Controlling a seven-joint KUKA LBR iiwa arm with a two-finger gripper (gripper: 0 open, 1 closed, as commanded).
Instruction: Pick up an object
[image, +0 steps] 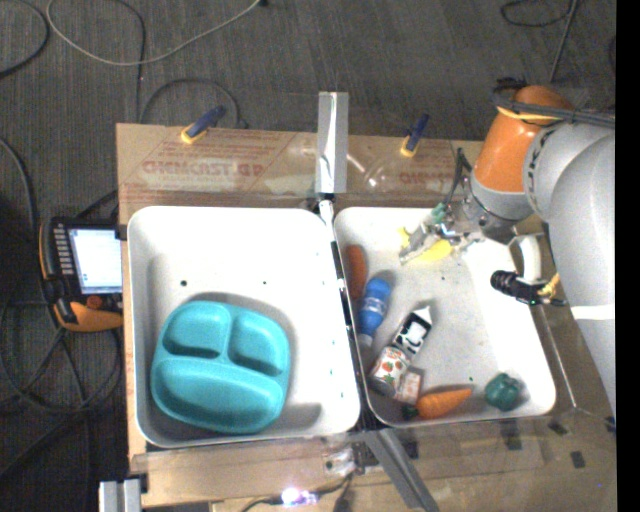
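Over the right-hand shallow white plastic bin (545, 345), the grey arm with its orange wrist band (512, 150) reached in from the right, its two-finger gripper (445, 232) low at the bin's far corner. A small yellow object (430, 250), perhaps a toy banana, lay right at the gripper's tip, its long axis running roughly left to right along the bin's back wall. Whether the fingers were open, closed or actually clasping that yellow piece could not be told; the tooling was too small and cluttered to read.

Other candidates lay well apart from the gripper, toward the near side of the same bin: a blue plastic bottle (373, 305) beside an orange carrot-shaped toy (356, 270) against the left wall, a small black-and-white carton (413, 330), a printed snack box (391, 370), a second orange toy carrot (443, 401) and a green rounded toy (505, 390). The left white bin (160, 235) on the counter held a turquoise divided tray (222, 367).

Judged from this layout, the yellow object was the likely target, sitting directly under and slightly left of the gripper, so a grasp across its short width would suit.
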